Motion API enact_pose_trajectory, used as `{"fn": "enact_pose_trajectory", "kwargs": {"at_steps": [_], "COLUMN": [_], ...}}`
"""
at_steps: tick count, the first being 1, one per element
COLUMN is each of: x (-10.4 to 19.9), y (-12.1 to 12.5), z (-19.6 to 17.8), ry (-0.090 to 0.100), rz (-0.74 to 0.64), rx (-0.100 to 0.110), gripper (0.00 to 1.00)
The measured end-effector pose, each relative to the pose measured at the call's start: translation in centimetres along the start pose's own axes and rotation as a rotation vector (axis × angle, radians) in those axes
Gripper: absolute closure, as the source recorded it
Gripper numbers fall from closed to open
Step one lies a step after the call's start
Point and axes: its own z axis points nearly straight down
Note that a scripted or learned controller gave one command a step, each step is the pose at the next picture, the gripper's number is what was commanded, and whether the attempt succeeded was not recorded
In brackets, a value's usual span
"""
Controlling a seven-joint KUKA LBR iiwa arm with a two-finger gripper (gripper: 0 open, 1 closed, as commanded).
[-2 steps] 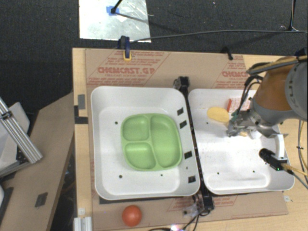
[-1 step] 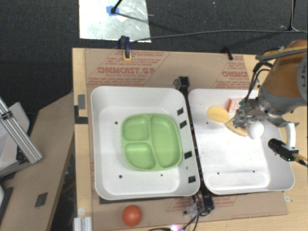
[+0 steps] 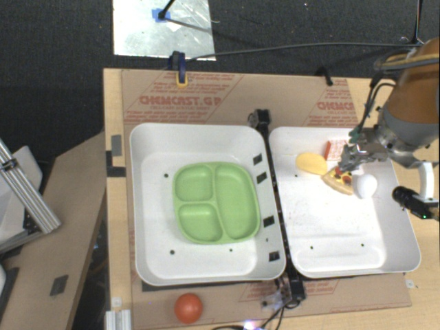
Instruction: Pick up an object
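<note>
tool (image 3: 347,162) over pizza slice (image 3: 339,180) | right bin (image 3: 344,253) front bare

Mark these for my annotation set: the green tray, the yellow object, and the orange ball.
green tray (image 3: 237,201): camera view, on its large right compartment.
yellow object (image 3: 311,162): camera view, on its top middle.
orange ball (image 3: 188,307): camera view, on its centre.

i can read "chemcast gp" in red on the brown protective sheet (image 3: 185,91) behind the bins; a partial repeat appears toward the right.
</note>
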Motion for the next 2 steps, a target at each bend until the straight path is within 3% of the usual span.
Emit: {"fn": "enact_pose_trajectory", "kwargs": {"at_steps": [1,2], "x": [0.0,5.2], "y": [0.2,-1.0], "z": [-4.0,-2.5], "ry": [0.000,0.003], "rz": [0.000,-0.004], "rx": [0.001,0.006], "gripper": [1.00,1.00]}}
